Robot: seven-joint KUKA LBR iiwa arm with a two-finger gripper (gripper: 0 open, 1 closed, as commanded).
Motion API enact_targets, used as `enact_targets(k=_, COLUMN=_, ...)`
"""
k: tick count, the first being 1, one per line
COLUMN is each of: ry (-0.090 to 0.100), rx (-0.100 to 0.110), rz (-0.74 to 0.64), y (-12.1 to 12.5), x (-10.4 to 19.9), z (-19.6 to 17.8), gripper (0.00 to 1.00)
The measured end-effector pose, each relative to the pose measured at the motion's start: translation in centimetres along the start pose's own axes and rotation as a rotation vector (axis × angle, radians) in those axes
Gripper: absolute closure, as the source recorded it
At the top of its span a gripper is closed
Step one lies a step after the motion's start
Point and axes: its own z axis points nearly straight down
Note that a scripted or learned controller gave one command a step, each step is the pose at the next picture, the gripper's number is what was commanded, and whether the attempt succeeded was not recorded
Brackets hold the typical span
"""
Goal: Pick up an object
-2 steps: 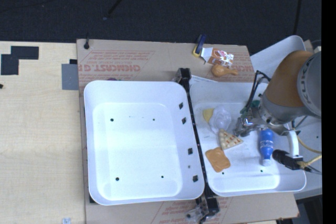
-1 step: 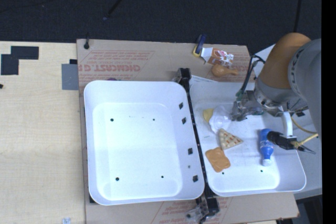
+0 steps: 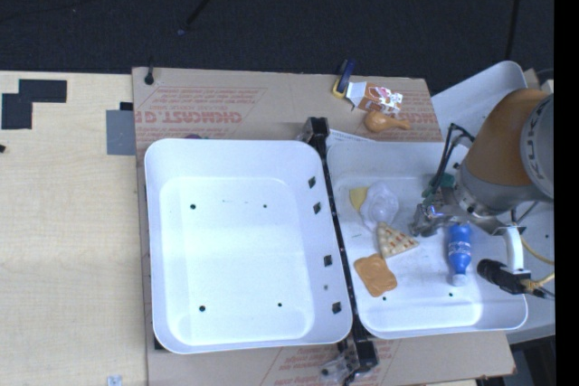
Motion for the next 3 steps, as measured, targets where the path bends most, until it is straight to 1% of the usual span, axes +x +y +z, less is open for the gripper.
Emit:
enact_targets(k=1, ry=-0.003, rx=-0.009, rz=-0.006, y=6.8, x=-1.8, z=-0.1, gripper=1.0)
enact_targets(k=2, ry=-0.001, rx=-0.003, rz=-0.004, y=7.2, x=0.2, z=0.0, gripper=1.0)
enact_targets(k=3, ry=-0.001, rx=-0.002, rz=-0.002, y=6.9, x=-0.2, z=0.0, gripper=1.0)
